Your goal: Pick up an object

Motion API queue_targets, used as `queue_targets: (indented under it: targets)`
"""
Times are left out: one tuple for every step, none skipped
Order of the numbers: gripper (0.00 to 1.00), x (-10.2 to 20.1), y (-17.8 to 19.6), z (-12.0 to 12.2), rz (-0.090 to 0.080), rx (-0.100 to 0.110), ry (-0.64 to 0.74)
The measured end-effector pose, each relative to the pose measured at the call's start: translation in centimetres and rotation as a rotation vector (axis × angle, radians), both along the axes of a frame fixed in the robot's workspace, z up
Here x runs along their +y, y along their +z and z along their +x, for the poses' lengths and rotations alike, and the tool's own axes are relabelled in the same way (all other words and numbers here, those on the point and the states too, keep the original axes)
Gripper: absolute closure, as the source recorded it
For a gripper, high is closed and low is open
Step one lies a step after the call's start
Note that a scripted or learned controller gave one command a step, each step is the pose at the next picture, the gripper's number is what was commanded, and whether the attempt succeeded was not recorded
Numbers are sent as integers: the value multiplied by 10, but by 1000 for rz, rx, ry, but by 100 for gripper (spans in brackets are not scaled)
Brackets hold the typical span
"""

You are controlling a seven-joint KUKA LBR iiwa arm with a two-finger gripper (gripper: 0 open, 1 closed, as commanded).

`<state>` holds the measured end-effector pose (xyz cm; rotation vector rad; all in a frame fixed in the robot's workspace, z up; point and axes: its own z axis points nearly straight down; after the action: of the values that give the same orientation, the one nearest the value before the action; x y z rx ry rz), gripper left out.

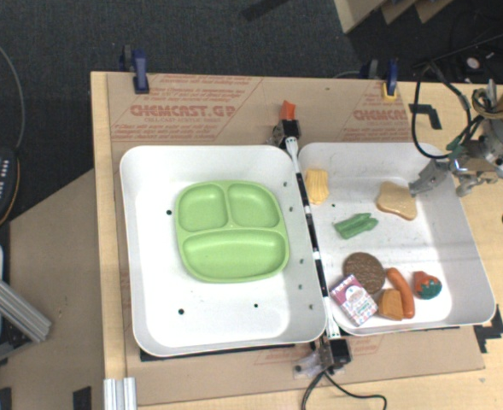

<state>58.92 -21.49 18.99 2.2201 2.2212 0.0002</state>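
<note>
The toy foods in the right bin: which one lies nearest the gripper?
The tan bread slice; it lies just beside the gripper, while the other foods sit farther left or lower.

Left bin (140, 229): green divided plate (231, 231) takes the middle; open floor along its 6 and 9 o'clock sides and in the corners.

Right bin (456, 254): clutter packed at 6 o'clock: brown disc (365, 270), pink packet (354, 301), orange pieces (396, 297), red-green piece (427, 285), touching or nearly so, tight between them. Green piece (354, 225) near centre, yellow piece (317, 185) against the 9 o'clock wall, tan piece (396, 201) toward 1 o'clock with the claw (422, 182) just beside it. Free strip at 12 o'clock and along 3 o'clock wall. Clamps (289, 126) on the divider, cables (430, 118) over the surface (234, 109) at 2 o'clock.
</note>
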Motion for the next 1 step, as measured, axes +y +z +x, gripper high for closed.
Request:
queue_targets:
  targets:
    - [0, 58, -47, 15, 5, 6, 6]
